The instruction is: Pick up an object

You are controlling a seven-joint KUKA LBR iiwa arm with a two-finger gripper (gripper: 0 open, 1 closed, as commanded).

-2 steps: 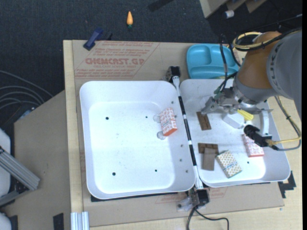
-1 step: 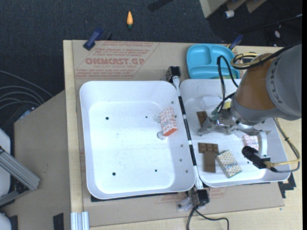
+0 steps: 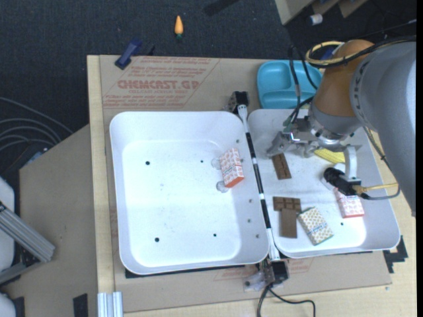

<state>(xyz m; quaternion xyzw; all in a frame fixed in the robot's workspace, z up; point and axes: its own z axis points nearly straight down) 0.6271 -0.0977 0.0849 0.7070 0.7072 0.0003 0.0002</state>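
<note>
My gripper (image 3: pixel 293 145) hangs low over the back of the right bin (image 3: pixel 380 233), open, with nothing between its fingers. Just below its left fingertip lies a small brown chocolate-like bar (image 3: pixel 282 166). A larger brown bar (image 3: pixel 287 215) lies nearer the front, beside a blue-and-white patterned box (image 3: pixel 316 225). A pink-and-white packet (image 3: pixel 351 206) rests at the right, and a yellow thing (image 3: pixel 330 156) pokes out from under the wrist. In the left bin (image 3: pixel 132 243), a red-and-white carton (image 3: pixel 231 167) sits against the right wall.
A light blue tray (image 3: pixel 281 84) stands behind the right bin on the bench. The divider between the bins (image 3: pixel 258 183) runs close to the carton and the bars. The arm covers the right bin's far right corner.
</note>
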